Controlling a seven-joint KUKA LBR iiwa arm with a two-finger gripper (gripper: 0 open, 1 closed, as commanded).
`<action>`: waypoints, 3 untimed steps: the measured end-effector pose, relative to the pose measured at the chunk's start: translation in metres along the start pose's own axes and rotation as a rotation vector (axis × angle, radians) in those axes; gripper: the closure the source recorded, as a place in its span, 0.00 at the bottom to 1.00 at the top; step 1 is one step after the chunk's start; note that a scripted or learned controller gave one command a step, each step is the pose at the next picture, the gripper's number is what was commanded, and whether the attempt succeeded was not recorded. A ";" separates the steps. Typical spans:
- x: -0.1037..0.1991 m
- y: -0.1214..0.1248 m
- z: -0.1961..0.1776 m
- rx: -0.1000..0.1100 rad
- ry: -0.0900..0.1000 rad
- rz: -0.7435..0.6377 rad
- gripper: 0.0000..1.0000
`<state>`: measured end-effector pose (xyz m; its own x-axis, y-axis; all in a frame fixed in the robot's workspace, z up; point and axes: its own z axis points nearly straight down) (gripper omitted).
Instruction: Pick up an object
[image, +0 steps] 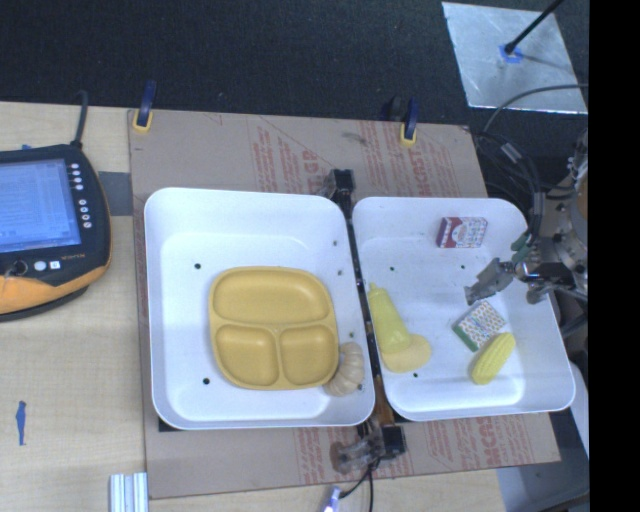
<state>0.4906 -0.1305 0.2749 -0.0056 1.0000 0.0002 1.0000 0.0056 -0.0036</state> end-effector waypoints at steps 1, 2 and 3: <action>-0.032 0.115 0.074 0.004 -0.002 -0.002 0.00; -0.033 0.165 0.135 0.004 -0.002 -0.003 0.00; -0.016 0.045 0.151 0.005 0.000 0.001 0.00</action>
<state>0.5350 -0.1463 0.1240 -0.0050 1.0000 0.0002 1.0000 0.0050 -0.0084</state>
